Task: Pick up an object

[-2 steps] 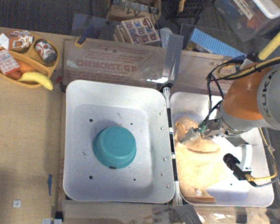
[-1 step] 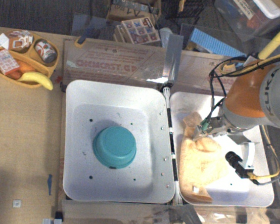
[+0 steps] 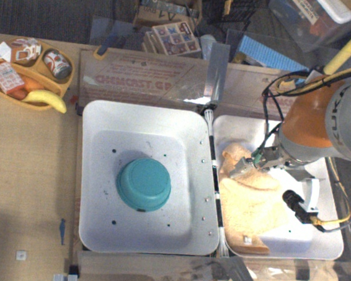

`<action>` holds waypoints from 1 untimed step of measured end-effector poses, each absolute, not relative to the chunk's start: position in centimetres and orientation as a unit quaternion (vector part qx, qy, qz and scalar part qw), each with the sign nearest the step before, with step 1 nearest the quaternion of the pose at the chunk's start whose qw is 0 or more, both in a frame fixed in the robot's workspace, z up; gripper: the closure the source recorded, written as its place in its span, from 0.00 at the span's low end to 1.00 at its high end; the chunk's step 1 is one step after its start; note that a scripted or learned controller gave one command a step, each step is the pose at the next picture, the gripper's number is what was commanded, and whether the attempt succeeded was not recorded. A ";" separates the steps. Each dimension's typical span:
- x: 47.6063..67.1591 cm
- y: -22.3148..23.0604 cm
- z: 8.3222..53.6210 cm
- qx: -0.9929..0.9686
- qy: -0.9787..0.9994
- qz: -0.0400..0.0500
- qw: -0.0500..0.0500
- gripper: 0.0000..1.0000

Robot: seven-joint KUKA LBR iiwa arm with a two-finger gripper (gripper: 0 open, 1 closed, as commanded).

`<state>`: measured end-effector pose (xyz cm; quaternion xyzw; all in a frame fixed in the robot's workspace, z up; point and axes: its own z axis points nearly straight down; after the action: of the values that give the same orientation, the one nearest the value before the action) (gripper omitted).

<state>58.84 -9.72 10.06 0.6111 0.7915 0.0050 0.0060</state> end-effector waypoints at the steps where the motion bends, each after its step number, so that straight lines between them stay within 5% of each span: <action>1: 58.9 -9.8 11.1 0.612 0.791 0.006 0.008 1.00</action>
<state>58.91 -9.84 11.09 0.6121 0.7907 0.0058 0.0077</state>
